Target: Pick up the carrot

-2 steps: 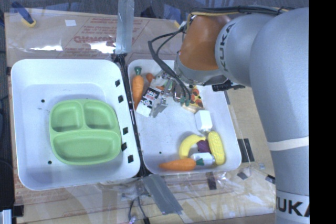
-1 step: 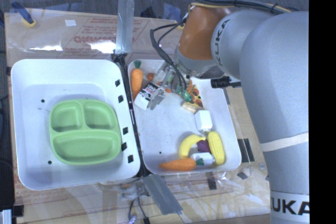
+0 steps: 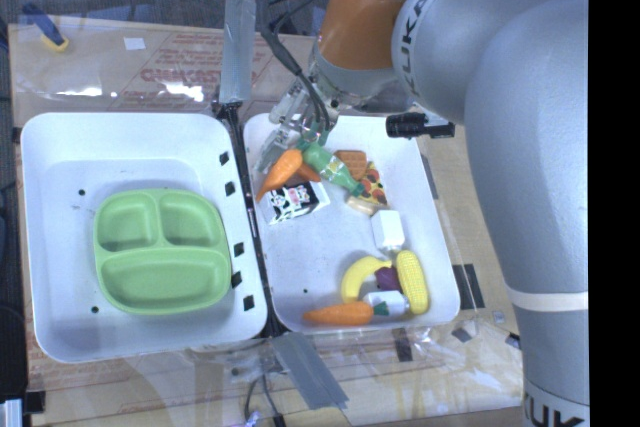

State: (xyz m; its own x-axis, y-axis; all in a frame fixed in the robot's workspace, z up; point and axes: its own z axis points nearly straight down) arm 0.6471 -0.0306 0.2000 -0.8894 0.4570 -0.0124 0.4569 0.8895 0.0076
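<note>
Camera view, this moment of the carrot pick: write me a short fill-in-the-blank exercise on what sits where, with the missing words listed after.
1. The green divided plate lies in the ____ bin.
2. The gripper is above the carrot at the ____ end of the right bin.
3. A second carrot lies along that bin's ____ wall.
4. The corn cob lies beside a ____ banana.

Missing words: left; far; near; yellow
</note>
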